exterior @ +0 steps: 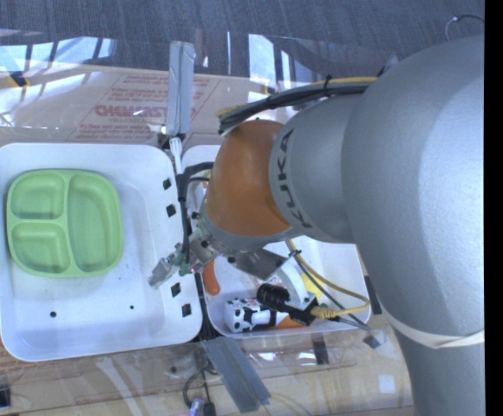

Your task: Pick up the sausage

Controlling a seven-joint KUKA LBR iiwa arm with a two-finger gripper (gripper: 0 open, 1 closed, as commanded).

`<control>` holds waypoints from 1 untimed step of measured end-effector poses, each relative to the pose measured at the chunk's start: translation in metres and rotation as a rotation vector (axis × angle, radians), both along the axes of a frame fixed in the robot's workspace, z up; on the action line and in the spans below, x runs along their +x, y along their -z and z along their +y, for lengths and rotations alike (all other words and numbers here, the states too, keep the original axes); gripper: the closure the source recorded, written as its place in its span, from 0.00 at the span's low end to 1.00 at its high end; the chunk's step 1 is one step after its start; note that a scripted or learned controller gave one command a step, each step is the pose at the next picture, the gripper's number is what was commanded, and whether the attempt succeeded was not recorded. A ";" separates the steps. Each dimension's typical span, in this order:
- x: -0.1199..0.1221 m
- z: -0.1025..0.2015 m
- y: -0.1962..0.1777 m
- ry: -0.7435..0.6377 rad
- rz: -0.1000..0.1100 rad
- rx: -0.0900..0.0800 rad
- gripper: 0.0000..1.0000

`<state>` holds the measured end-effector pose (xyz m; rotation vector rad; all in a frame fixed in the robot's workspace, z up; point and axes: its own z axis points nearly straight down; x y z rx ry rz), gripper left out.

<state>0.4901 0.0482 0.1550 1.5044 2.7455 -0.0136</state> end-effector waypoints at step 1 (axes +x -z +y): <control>0.016 -0.082 -0.037 -0.103 0.007 0.012 0.00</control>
